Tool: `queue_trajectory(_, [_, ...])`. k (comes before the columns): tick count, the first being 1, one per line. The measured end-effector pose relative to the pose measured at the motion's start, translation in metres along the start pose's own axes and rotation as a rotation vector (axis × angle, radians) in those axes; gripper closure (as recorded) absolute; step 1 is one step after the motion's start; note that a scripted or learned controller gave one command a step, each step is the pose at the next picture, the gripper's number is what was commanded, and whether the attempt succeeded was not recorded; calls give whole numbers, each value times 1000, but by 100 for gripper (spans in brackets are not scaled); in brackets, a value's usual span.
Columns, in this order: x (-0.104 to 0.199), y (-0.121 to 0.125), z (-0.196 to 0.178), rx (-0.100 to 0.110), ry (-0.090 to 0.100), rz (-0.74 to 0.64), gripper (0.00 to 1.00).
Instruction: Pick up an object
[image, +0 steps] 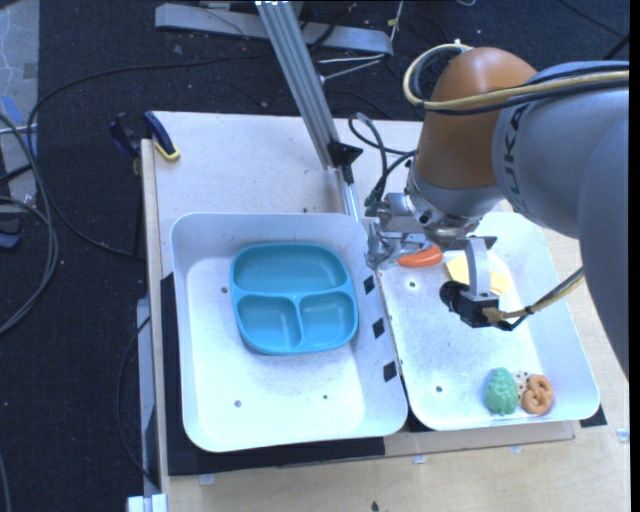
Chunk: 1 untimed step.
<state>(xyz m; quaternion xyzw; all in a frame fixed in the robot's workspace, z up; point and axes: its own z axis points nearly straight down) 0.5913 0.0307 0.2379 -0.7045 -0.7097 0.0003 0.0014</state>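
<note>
Carrot (421, 257), small orange toy, upper right bin (560, 330): judged light, smooth, rigid; best pinched across its middle. Gripper (385, 245) hangs alongside; finger state cannot be told.

Blue tray (295, 298), orange carrot (421, 258), green lump (501, 391), white bins (200, 400)

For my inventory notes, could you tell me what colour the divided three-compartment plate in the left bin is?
The divided plate is light blue, plain throughout; the camera view shows it clearly.
</note>
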Motion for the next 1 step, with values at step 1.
queue_trajectory(1, [42,-17,-3,0,0,0,100])
